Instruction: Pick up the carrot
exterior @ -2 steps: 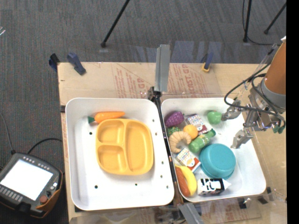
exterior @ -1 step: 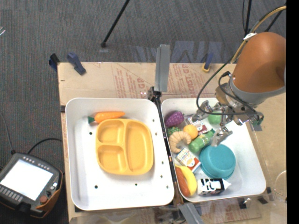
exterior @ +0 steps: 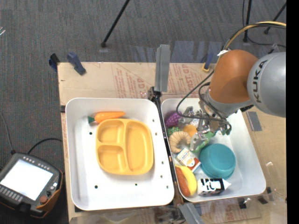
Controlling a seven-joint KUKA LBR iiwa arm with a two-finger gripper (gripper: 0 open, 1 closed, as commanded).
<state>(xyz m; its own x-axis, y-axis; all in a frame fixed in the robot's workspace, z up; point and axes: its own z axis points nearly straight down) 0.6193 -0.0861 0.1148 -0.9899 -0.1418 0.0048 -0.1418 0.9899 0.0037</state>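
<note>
Metal gripper [exterior: 205, 125] sits low in the right bin [exterior: 250, 167], right over the pile of toy food near the bin's back-left corner. Can't tell how it's set from this angle, too much clutter and cabling around it. Nothing visibly caught in it.

Around it: a bunch of purple plastic grapes [exterior: 172, 119] just to its left, a ridged tan pastry-looking thing [exterior: 177, 140] below that, a small printed carton [exterior: 187, 157], and a smooth round teal bowl [exterior: 217, 161] toward the front. A glossy yellow-and-red fruit piece [exterior: 187, 181] and a black-and-white carton [exterior: 212, 185] lie along the front edge.

The carrot [exterior: 106, 117] is nowhere near all that. It's in the left bin [exterior: 77, 171], lying flat at the back, just behind the yellow divided plate [exterior: 125, 146] with its three rounded compartments. Smooth orange plastic, tapered, green stub on the left end, so its long axis runs left-right with the pointy tip aimed right toward the divider between the bins.

Arm comes in from the right, the big orange band bulging above the wrist, grey link behind it, wrist angled down and left into the bin.
</note>
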